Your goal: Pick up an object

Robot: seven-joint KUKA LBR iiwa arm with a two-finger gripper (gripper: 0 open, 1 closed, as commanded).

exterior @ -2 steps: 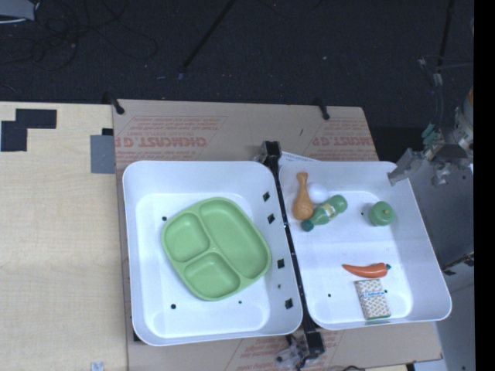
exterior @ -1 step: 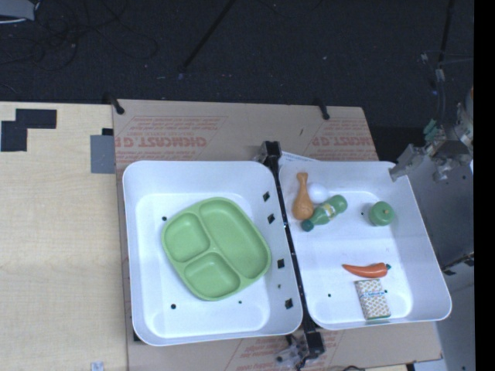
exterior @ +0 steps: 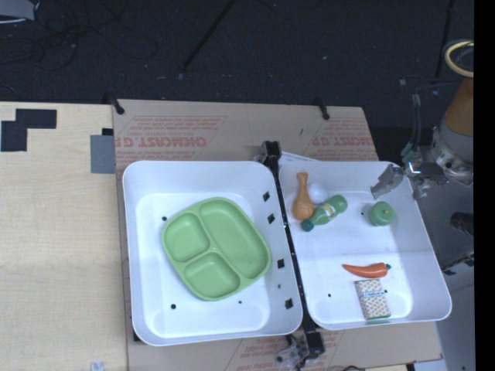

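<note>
the desk [exterior: 54, 230] is pale wood with a sheet of brown printed cardboard [exterior: 232, 130] lying on it, and the two shallow white plastic bins sit side by side on that cardboard. the left bin [exterior: 147, 300] holds a light green plastic divided plate [exterior: 216, 247] with three compartments, lying flat and turned at a slant near the bin's middle. the right bin [exterior: 421, 284] holds the loose things. near its far left corner lies a tan wooden toy drumstick [exterior: 303, 199], narrow end pointing away from the camera, with something small and white just beside it that is too blurred to name. touching or just beside the drumstick's fat end is a small green toy bottle [exterior: 325, 212] lying on its side at a slant. further right, near the bin's right wall, sits a round green lidded toy [exterior: 380, 213]. closer to the camera an orange-red toy chili pepper [exterior: 366, 269] lies flat, its green tip toward the right, and just in front of it a small printed cardboard box [exterior: 373, 298] lies flat near the bin's near edge.

the grey arm with its orange band [exterior: 460, 110] comes in at the right edge. its end effector [exterior: 396, 178] hangs over the far right corner of the right bin, near the round green toy but apart from it. nothing lies between its fingers; whether they are spread or closed i cannot tell.
</note>
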